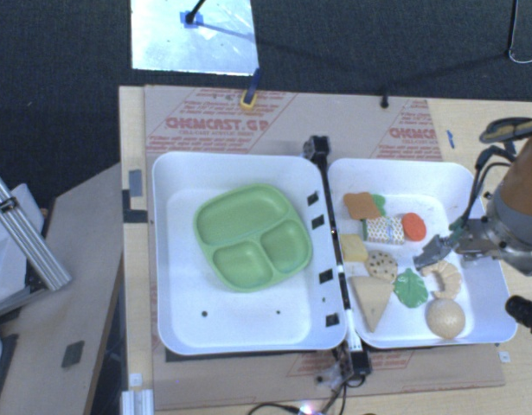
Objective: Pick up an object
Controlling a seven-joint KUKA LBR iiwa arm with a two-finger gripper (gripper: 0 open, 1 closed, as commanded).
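**My hand low over the right bin's food pile**

Nearest the camera in the right bin (486, 331) lie a round beige bun (445, 317) and a pale cheese wedge (370, 299), with a green leaf (411, 289) between and just behind them. A speckled cookie (381, 264) sits left of the leaf, and a pale curled piece (445, 277) lies just above the bun.

My hand (435, 252) reaches in from the right and hangs right over that curled piece, close to the leaf. Its dark tip is small and blurred, so I cannot tell how far it is spread, nor whether it touches anything. I see nothing lifted in it.

Farther back rest a pale yellow block (353, 247), a patterned box (384, 229), a red-orange round piece (413, 226) and a brown cookie shape (361, 204).

In the left bin (175, 318) lies a green divided plate (252, 236), well apart from my hand. Both bins rest on the counter (352, 115).
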